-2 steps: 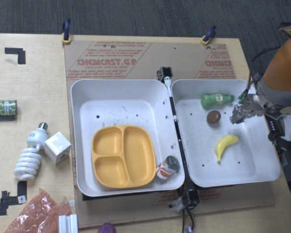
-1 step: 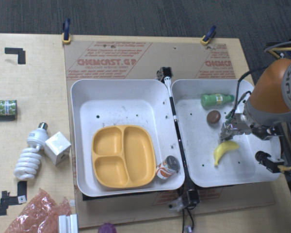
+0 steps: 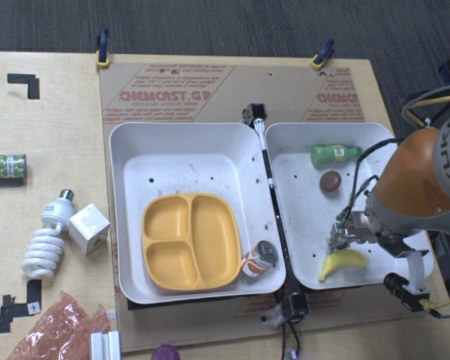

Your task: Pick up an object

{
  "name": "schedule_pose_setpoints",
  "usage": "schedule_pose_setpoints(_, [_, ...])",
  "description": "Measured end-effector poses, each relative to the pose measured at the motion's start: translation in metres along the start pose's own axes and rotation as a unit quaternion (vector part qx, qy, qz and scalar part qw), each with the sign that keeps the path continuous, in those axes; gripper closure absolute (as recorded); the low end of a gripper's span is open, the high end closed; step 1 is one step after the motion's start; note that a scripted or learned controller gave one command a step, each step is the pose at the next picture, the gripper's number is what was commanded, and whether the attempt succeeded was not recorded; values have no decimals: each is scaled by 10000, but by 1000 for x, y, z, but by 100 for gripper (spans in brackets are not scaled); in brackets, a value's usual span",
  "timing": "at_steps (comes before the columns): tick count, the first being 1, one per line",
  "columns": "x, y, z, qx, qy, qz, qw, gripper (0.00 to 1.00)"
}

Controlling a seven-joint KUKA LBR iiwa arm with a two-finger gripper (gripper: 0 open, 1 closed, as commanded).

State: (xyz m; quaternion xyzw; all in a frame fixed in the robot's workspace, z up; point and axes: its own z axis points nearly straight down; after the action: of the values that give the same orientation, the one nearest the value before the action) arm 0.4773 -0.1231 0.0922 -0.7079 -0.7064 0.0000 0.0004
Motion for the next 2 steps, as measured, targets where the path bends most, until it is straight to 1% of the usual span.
schedule_pose_setpoints(1, [-14, 85, 0, -9, -6, -12, 10000, 0])
schedule_pose_setpoints(2, [1, 40, 0, -2, -4, -1, 10000, 0])
